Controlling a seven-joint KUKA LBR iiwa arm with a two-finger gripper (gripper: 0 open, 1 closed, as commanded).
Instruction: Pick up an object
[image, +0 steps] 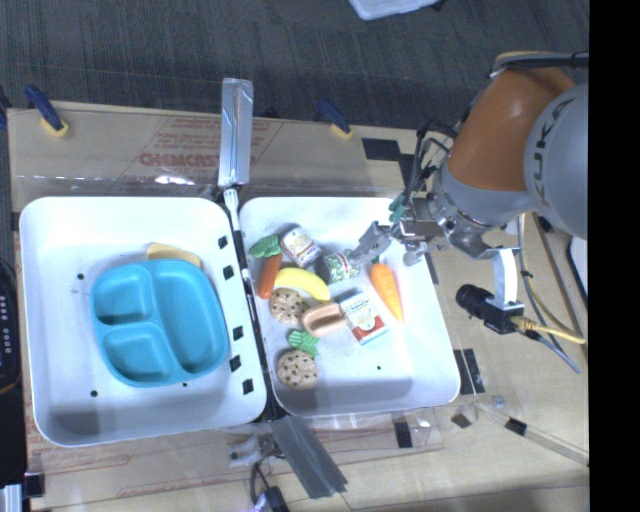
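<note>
A grey and orange robot arm's gripper (372, 240) hangs over the right bin (425, 372), whether its fingers are open or closed I cannot tell, just beside an orange carrot (387, 288) among toy foods; a blue tray (160, 322) fills the left bin (50, 300).

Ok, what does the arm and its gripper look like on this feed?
The arm is grey and rounded, with a broad orange band and dark lettering on the grey shell. Thin dark cables loop near the wrist. The gripper is a small metallic grey assembly with a spot of green.
</note>
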